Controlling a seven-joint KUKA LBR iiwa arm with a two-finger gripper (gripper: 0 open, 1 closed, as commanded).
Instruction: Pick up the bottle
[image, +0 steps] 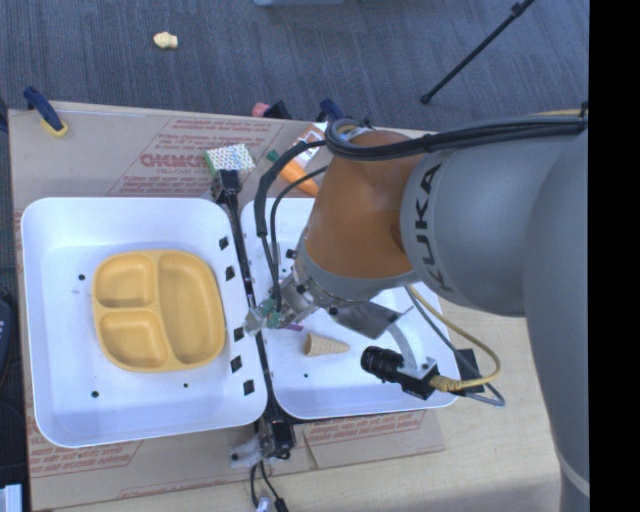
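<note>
Reaching low into the right bin (340, 405), gripper (272, 316) near its left wall. Cannot tell jaw state. Bottle hidden or unclear; cone (325, 346) nearby. Next: locating bottle, closing around it.

This is a robotics lab or test cell, not a home. A large grey industrial arm (480, 210) with an orange band reaches over a bench covered in printed cardboard (150, 165), which is held down at the corners by blue clamps (45, 110). Two shallow white bins (60, 400) sit side by side on it, with loose cables (262, 200) running between them. Grey carpet (300, 50) lies beyond the bench, where a black stand leg (480, 50) crosses.
</note>
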